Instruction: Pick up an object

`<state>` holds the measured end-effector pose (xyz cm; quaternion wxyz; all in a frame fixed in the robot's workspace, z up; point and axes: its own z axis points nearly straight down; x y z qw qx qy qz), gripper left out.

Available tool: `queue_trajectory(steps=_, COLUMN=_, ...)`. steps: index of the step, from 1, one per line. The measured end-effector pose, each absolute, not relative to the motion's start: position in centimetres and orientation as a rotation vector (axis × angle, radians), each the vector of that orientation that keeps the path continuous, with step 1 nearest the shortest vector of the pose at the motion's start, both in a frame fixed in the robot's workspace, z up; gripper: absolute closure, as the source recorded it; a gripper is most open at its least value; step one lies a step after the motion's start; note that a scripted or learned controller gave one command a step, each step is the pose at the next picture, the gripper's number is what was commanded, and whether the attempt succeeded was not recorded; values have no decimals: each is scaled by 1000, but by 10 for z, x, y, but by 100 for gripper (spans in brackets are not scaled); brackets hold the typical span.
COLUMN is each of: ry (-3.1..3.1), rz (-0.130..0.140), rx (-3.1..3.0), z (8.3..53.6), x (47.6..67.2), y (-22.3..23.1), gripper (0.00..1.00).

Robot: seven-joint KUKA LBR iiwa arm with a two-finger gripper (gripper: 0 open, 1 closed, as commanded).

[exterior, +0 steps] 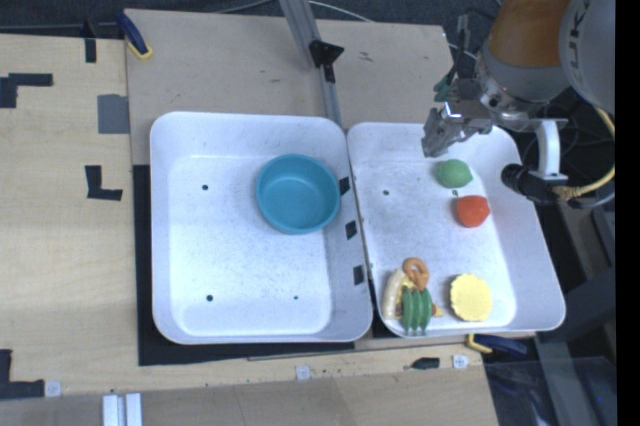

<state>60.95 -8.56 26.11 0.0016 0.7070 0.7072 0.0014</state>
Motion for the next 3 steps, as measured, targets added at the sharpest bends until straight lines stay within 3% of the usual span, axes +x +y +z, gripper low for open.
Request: queue_trajectory(steps=3, ry=2227, rz=-2, rx=2218, z=226, x=602, y=61, gripper=100)
